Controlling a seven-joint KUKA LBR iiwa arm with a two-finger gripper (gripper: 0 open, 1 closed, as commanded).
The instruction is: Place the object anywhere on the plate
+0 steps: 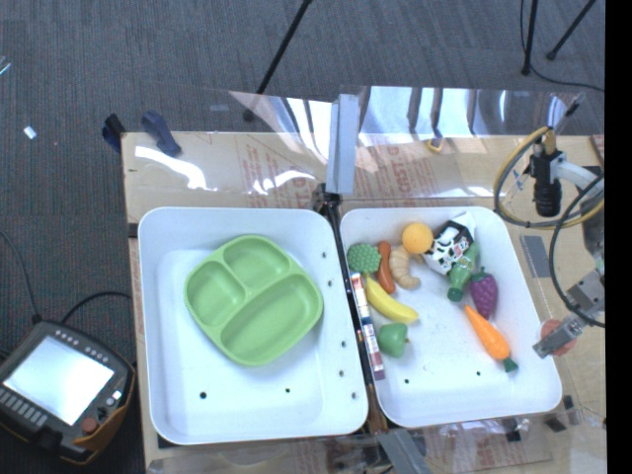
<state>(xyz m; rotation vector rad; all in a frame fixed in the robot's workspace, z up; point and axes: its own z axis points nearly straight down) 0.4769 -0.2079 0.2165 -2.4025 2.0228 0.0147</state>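
A light green plate (255,299) with three compartments lies in the left bin (168,383), with nothing on it. Several toy foods lie in the right bin (444,388). Among them are a yellow banana (390,302), an orange ball (417,237), a black-and-white cow-print carton (452,247), purple grapes (483,292), an orange carrot (489,336), a green pepper (393,339) and a green broccoli (362,257). All of them rest on the bin floor, apart from the plate.
A divider strip (363,324) runs between the two bins. Looped cables and a black fitting (545,186) hang at the right edge, with a grey and orange part (559,336) just outside the right bin. A pendant with a screen (59,388) sits at the lower left.
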